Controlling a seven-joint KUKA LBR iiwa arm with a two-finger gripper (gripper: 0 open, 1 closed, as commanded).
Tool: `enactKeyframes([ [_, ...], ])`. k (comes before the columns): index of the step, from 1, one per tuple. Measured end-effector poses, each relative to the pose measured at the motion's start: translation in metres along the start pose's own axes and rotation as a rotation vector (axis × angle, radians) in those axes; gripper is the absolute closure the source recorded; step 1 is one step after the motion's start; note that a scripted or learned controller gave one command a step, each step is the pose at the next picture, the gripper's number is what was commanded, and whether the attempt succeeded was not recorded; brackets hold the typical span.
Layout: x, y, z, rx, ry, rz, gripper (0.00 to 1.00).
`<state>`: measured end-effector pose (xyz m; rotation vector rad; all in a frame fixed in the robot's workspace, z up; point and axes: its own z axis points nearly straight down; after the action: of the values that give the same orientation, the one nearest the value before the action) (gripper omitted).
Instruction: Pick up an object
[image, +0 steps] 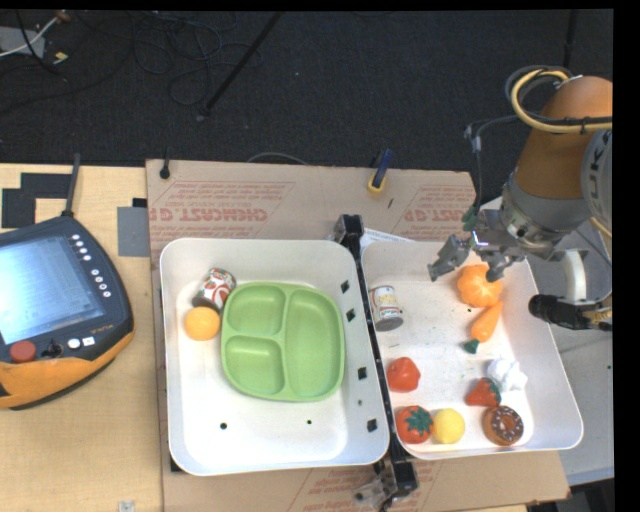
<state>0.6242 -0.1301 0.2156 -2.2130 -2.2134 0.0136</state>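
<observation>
Nearest the camera, a donut, lemon and tomato lie well below the gripper, untouched. Its fingers spread wide just above an orange, with nothing between them. A carrot lies just beyond the orange. Nothing is lifted yet; closing and raising remain.

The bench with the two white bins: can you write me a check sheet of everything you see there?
Surface: bench with cardboard under left bin and right bin.
Job's things: orange, carrot, can, tomato, lemon, doughnut in right bin.
Clutter: green tray, a small can and a yellow ball in left bin.
Grippers: gripper just above the orange.
Cables: black ones on the floor.
Surroundings: control tablet at left.
</observation>
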Motion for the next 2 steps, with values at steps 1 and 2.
enactKeyframes([
  [1,0.000,0.003,-0.007,-0.013,-0.002,-0.001,0.00],
  [2,-0.001,0.005,0.056,-0.007,-0.001,-0.002,0.00],
])
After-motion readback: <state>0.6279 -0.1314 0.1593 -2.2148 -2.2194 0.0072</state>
